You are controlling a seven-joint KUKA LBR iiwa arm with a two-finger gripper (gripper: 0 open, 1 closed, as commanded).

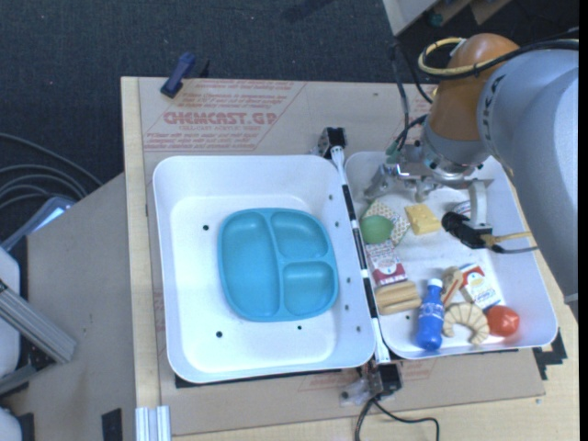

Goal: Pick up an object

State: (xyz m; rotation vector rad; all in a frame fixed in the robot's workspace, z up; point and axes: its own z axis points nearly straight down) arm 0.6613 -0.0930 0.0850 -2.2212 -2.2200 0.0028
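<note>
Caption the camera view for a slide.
Grey arm's gripper above right white bin of toy food; blue divided plate in left bin.

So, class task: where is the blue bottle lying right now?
The blue bottle lies in the right bin, near its front edge, between the tan bread stick on its left and the croissant on its right.

From my console the feed looks evenly and brightly lit from overhead. The 2 white bins run close to overexposed: the left bin [184, 200] shows almost no surface detail around the blue tray [276, 263], and that tray throws hardly any shadow. Right of the tray, the arm [537, 108] reads soft and slightly blurred, its grey shell washed pale. Beyond the bins, above the tray, the dark carpet [92, 26] looks grainy. The small items right of the tray lack crisp edges.
</note>
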